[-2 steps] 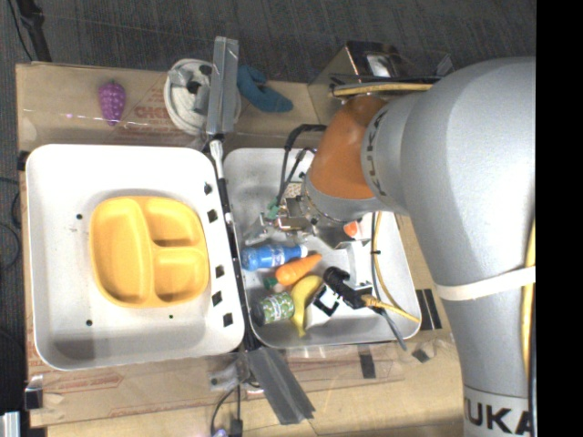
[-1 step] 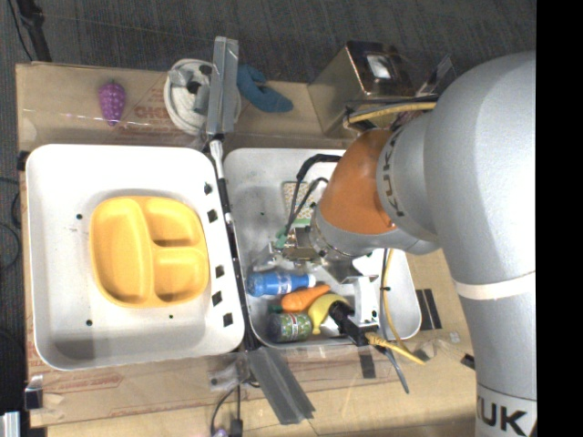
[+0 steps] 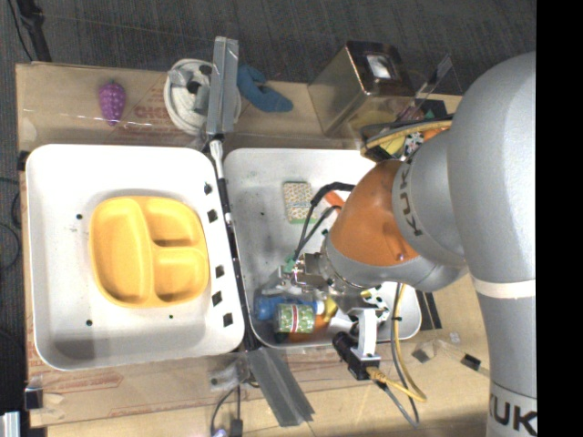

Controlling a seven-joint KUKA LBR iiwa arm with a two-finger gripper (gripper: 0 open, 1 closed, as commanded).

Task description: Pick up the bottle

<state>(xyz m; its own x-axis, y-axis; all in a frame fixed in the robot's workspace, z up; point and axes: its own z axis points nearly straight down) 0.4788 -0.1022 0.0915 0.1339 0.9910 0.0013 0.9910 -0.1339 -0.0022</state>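
While poised low over the near end of the right bin [image 3: 273,167], gripper [image 3: 305,276] just above the bottle [image 3: 293,317] — grip state impossible to tell.

Lying on its side against the bin's near wall, close to the divider between the two bins: small bottle with a blue end toward the divider and a green printed label round the middle. Probably light, stiff plastic, smooth and round, so likely to roll or slip if pinched off-centre. Best taken across the labelled middle, squarely over its width, clear of the tapering blue end. Tight spot by the wall, with cables from the wrist hanging close. Elsewhere: patterned sponge [image 3: 297,199] farther up the same bin, well apart; yellow divided tray [image 3: 150,248] in the left bin [image 3: 55,171].
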